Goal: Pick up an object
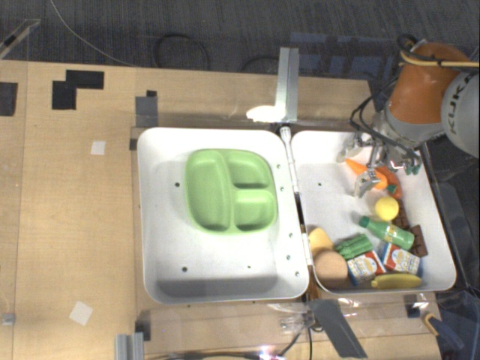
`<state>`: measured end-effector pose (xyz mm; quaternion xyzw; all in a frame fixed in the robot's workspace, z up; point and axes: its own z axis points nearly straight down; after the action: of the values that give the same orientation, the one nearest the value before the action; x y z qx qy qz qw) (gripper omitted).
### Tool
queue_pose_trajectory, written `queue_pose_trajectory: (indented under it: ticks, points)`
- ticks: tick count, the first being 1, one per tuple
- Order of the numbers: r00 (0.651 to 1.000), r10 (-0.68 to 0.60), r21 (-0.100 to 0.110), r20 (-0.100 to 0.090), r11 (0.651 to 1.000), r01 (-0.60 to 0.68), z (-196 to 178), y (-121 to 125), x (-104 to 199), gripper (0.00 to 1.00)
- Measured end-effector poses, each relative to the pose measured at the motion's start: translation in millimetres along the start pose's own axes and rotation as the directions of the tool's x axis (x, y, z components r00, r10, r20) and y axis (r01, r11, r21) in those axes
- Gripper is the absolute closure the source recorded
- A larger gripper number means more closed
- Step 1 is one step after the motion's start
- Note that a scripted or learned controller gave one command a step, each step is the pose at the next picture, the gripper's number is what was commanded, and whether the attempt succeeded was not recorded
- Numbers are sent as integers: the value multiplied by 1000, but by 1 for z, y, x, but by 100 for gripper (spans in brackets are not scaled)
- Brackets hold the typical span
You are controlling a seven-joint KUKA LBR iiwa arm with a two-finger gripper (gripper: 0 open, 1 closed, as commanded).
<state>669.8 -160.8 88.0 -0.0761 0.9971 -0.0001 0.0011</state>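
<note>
The claw (373,172), its state impossible to tell, hovers over a light, rigid orange toy (373,174), best gripped across its middle.

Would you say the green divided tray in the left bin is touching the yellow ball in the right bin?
Apart. The camera view shows the green divided tray lying in the left bin, while the yellow ball sits in the right bin, the bins' walls between them.
</note>
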Motion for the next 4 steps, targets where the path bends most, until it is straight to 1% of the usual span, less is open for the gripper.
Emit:
queue_pose_trajectory:
  ticks: [1, 2, 3, 4]
  points:
    - [998, 59, 2, 8, 998, -59, -1, 10, 69, 0]
    - [987, -162, 5, 11, 987, 162, -2, 2, 101, 0]
    - [995, -94, 8, 15, 996, 94, -3, 26, 144, 0]
    - [926, -378, 12, 15, 926, 377, -4, 81, 133, 0]
